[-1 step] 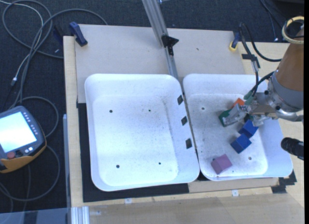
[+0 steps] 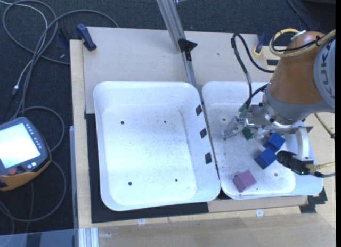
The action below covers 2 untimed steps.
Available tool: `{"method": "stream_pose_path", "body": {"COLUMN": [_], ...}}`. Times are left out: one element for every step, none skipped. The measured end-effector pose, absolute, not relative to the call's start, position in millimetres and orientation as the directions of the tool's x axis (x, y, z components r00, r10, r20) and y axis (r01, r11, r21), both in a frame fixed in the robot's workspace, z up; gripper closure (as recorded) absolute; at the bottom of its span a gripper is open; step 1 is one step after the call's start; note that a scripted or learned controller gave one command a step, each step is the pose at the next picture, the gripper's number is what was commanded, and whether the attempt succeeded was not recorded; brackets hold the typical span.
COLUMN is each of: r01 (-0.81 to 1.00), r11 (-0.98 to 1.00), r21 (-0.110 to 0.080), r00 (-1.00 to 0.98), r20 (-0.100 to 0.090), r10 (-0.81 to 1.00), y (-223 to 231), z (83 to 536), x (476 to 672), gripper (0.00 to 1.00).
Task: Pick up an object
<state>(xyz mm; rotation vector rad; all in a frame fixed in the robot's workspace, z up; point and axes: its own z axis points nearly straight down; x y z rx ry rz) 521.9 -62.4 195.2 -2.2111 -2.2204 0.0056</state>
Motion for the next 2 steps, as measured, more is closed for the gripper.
{"method": "stream_pose_path", "body": {"r01": [1.000, 1.000], "r11": [-0.007, 0.002], "r21": [-0.007, 0.008], "r00": [0.007, -0.002], "r20": [-0.001, -0.004], "r10": [1.000, 1.000], "y": [-136.3, -171.5], "z": [161.4, 115.9], "x": [509.9, 609.0], "gripper": [0.00, 0.00]}}
